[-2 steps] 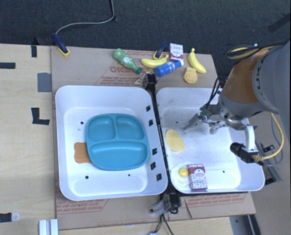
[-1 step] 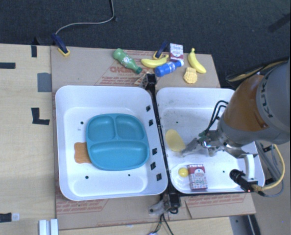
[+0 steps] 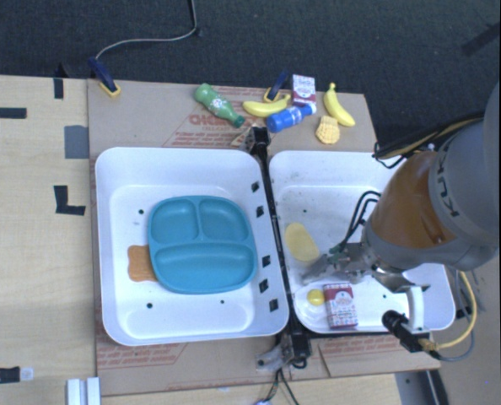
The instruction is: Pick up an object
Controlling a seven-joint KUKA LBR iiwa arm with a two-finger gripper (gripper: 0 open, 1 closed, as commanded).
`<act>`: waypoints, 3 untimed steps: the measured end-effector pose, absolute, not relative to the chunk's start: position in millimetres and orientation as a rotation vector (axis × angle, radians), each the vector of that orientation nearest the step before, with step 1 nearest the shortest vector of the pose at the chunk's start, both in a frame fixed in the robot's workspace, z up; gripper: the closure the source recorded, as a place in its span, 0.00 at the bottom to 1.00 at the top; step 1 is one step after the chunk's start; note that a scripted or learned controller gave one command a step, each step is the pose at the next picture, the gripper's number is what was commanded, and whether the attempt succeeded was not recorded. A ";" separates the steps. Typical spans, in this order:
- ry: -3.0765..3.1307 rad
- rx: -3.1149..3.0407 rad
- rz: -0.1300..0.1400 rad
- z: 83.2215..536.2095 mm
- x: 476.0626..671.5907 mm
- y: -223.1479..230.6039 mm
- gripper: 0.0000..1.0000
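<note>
In the right bin [image 3: 419,169] lie a pale yellow oval piece [image 3: 301,241], a small yellow piece [image 3: 316,296] and a red and white carton [image 3: 341,305]. My gripper [image 3: 320,268] hangs low over this bin, just below the pale yellow piece and just above the carton and the small yellow piece. Nothing visibly sits in it. The grey arm with its orange band [image 3: 406,213] covers the right half of that bin. The left bin [image 3: 115,175] holds a blue divided plate [image 3: 203,245] with an orange-brown slice [image 3: 138,264] tucked at its left edge.
Behind the bins, on the cardboard, lie a green bottle [image 3: 218,105], two bananas [image 3: 266,106] [image 3: 338,108], a blue bottle [image 3: 286,118], a small box [image 3: 304,88] and a yellow waffle-like piece [image 3: 327,130]. A black divider [image 3: 267,218] runs between the bins.
</note>
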State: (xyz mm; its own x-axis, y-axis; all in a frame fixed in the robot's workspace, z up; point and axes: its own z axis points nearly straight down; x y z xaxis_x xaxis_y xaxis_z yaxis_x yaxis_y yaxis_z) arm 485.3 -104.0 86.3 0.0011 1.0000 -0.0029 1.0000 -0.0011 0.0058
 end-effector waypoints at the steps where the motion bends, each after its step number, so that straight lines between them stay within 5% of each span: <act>1: 2.220 2.215 0.005 86.3 599.2 -98.9 0.00; 2: 2.222 2.216 0.001 85.4 669.1 -105.4 0.00; 3: 2.222 2.214 -0.003 95.7 669.2 -105.7 1.00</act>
